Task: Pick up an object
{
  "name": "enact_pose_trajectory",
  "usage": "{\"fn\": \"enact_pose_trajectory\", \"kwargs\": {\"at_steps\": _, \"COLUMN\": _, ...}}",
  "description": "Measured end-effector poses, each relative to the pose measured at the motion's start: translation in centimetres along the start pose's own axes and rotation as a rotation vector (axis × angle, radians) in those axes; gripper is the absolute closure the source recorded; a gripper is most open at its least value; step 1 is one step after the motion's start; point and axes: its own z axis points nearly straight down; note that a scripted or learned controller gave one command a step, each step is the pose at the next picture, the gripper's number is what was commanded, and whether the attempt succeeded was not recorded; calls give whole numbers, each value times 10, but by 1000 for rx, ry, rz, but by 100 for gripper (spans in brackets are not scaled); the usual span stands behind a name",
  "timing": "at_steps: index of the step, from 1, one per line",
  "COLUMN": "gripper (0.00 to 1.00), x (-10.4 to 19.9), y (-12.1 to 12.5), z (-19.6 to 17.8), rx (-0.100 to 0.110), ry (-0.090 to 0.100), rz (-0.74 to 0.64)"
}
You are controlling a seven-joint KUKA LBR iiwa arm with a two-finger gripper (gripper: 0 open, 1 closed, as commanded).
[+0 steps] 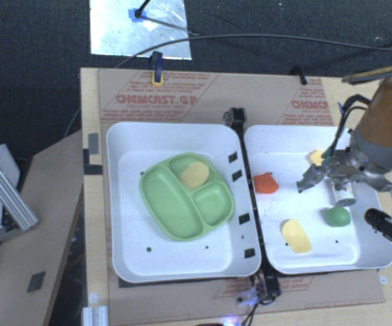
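Two shallow white bins sit side by side on the surface, which is covered with brown cardboard (pixel 202 90) printed in red with "CHEMCAST GP". The left bin (pixel 124 182) holds a green divided plate (pixel 175 206), and a pale yellow object (pixel 195 174) lies in that plate's far compartment. The right bin (pixel 284 148) holds an orange-red object (pixel 265 183) near its left wall, a yellow object (pixel 295 236) toward its near edge, a green object (pixel 337 216) to the right of that, and a small yellow object (pixel 316 157) farther back. The gripper (pixel 312 180) reaches in from the right, low over the right bin, between the orange-red object and the green one; whether it is spread or closed cannot be told, and nothing is seen held in it.
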Motion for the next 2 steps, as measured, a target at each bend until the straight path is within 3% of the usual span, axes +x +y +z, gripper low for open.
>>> {"fn": "enact_pose_trajectory", "kwargs": {"at_steps": 1, "gripper": 0, "x": 0, "y": 3, "z": -6, "rx": -13, "ry": -2, "rz": -3}}
{"fn": "enact_pose_trajectory", "kwargs": {"at_steps": 2, "gripper": 0, "x": 10, "y": 6, "z": 42, "rx": -8, "ry": 0, "rz": -3}}
